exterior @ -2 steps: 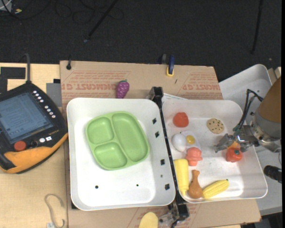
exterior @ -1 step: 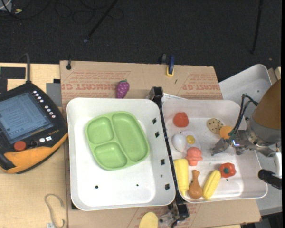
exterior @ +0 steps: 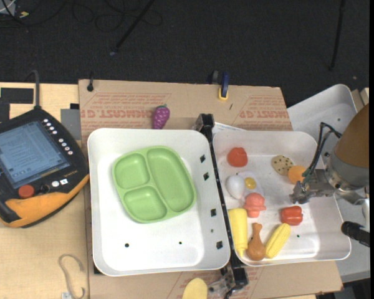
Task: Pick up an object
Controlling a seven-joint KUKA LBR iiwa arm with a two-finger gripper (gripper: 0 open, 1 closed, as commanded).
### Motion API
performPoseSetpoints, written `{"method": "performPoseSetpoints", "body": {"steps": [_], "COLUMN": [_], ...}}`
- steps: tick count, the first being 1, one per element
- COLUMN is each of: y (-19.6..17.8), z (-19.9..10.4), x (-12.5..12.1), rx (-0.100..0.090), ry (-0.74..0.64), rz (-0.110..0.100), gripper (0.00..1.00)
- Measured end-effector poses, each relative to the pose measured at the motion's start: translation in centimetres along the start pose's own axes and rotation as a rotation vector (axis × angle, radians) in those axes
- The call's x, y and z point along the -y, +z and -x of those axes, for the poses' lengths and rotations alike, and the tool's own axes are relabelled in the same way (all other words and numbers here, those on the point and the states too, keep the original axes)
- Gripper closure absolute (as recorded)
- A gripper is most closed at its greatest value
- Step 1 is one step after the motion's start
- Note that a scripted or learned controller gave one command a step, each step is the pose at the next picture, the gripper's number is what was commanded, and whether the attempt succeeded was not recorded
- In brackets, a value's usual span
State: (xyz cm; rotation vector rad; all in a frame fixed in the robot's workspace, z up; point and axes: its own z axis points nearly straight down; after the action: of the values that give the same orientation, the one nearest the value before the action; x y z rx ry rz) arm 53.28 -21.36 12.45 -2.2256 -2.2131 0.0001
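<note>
— While both bins [exterior: 100, 167] sit side by side on the desk [exterior: 43, 254], what's in each?
— One green three-part plate [exterior: 153, 184] in the left. The right holds about ten glossy plastic toy foods: red tomato [exterior: 237, 157], white egg [exterior: 235, 186], pink cupcake [exterior: 255, 204], red pepper [exterior: 292, 215], two yellow corn cobs [exterior: 238, 227], brown drumstick [exterior: 256, 242], speckled cookie [exterior: 282, 164], orange ball [exterior: 296, 173].
— And the gripper [exterior: 302, 192]?
— Low in the right bin, between ball and pepper; I cannot tell whether its jaws are spread or pinching anything.
</note>
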Motion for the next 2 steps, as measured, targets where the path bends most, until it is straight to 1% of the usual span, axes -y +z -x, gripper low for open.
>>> {"method": "performPoseSetpoints", "body": {"steps": [1,2], "y": [-5.4,-10.6], "z": [-0.9,-0.8], "x": [-0.3,-0.4], "rx": [0.002,0.003], "ry": [-0.006,-0.006], "rz": [0.005,0.006], "gripper": [1.0,1.0]}}
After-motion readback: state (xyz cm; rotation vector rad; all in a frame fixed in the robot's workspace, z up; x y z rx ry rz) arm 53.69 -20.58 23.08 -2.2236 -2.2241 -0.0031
